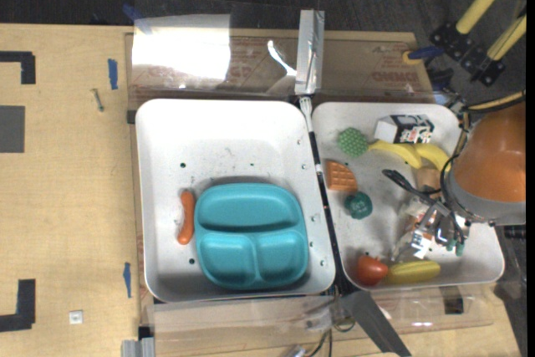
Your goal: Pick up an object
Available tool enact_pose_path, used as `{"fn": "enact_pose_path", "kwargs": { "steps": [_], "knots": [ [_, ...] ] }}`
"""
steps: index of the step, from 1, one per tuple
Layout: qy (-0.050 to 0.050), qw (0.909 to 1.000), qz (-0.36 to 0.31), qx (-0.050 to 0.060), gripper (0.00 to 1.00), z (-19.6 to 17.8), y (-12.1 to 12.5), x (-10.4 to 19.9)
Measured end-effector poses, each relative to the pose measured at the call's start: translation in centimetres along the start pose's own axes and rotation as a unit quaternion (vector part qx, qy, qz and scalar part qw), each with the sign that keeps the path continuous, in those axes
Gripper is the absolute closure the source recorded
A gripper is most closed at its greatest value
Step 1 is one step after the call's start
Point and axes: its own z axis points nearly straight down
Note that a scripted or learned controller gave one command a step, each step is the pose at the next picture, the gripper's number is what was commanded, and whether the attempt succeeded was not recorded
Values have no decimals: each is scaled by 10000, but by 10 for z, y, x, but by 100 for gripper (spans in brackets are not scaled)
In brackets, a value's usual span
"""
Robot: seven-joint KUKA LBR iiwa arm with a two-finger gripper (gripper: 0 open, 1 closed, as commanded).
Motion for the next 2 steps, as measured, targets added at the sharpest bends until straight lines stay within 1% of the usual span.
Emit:
{"fn": "enact_pose_path", "kwargs": {
  "steps": [2],
  "knots": [
    [5, 9998, -180, -25, 0, 0, -5, -4]
  ]
}}
